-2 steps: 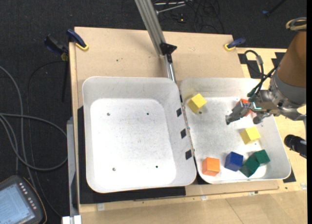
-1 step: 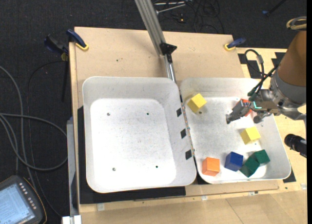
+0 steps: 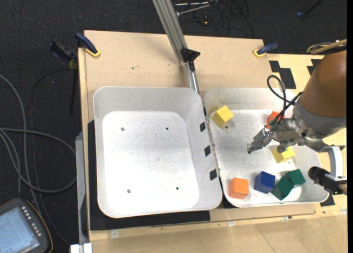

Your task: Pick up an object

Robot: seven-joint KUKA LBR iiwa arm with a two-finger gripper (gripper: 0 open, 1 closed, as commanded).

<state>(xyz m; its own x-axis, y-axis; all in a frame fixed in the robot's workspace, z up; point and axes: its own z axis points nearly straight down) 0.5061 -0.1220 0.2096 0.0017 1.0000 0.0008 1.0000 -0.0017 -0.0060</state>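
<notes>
My end effector (image 3: 257, 146) hovers in the right bin (image 3: 242, 103), right of frame; its opening I cannot tell. The small yellow block (image 3: 284, 154) lies just beside it; a misaligned descent could nudge it away.

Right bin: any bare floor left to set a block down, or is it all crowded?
In the right bin, bare floor lies between the yellow cube, the orange cube and the pincer. Crowded along the near rim: orange cube, blue cube, green blocks. The left bin floor is wide open.
</notes>
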